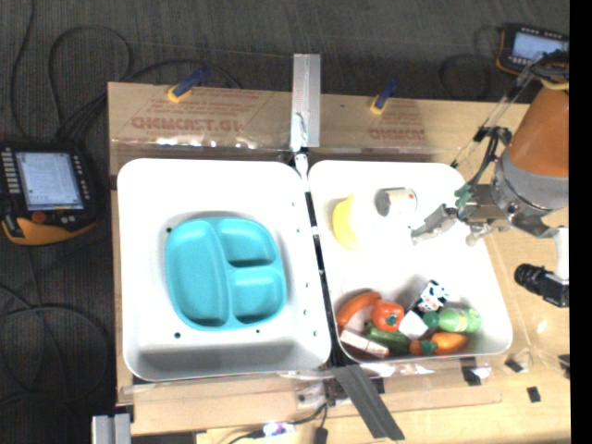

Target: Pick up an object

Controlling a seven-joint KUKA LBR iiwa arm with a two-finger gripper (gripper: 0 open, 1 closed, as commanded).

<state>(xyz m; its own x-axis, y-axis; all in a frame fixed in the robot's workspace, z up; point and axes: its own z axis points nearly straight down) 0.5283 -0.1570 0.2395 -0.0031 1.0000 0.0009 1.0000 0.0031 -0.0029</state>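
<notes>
My gripper [444,237] hangs over the right side of the right bin [481,276], open, with nothing between its fingers. Left of it a small white cylinder [396,200] lies on its side, and a yellow banana-shaped piece [344,221] rests by the bin's left wall. Along the front of this bin is a pile of toy food: an orange carrot [356,305], a red tomato [388,316], a black-and-white cow-patterned piece [430,296], a green piece [460,320] and a dark green cucumber [393,339]. The gripper touches none of them.
The left bin [139,248] holds a turquoise divided tray [224,269]. A metal post [306,100] stands behind the seam between the bins. A control pendant [42,192] lies on the floor at far left. The arm's orange band [546,141] is at the right edge.
</notes>
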